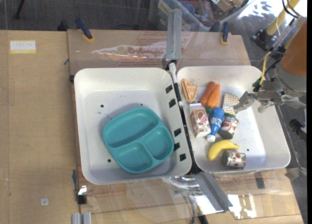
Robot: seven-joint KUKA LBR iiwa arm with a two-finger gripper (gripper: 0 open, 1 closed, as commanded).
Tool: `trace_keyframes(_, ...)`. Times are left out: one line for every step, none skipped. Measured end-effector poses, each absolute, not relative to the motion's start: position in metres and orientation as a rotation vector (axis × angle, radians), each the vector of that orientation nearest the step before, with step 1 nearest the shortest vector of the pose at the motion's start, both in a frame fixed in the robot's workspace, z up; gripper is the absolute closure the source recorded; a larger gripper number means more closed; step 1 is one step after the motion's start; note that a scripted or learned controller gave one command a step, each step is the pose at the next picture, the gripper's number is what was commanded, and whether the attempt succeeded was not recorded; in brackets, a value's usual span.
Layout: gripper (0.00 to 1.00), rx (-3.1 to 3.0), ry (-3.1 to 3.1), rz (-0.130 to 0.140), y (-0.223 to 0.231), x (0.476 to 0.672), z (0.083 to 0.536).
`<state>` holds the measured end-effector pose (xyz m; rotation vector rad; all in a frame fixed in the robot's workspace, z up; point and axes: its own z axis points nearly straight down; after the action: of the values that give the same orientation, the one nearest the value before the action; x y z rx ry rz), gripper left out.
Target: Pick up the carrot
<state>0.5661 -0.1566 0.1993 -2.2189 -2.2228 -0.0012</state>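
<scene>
Now, carrot (210, 94): far part of right bin (273, 142), untouched.
Gripper (245, 101): right of carrot, apart; jaw state unclear.

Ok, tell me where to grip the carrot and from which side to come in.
Grip the carrot across its middle, coming down from above. It lies flat and slanted in the right bin, thick end up toward the far wall, with a blue bottle just below its tip. Probably close the pincer across its narrow width, not along it.
</scene>
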Motion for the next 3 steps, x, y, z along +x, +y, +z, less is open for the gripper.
trace_keyframes(0.0, -2.306, -2.162, -0.023, -0.119, 0.625, 0.106)
trace_keyframes(0.0, -2.091, -2.368, -0.004, -0.11, 0.672, 0.099)
trace_keyframes(1.0, -2.095, -2.377, -0.009, -0.111, 0.674, 0.113)
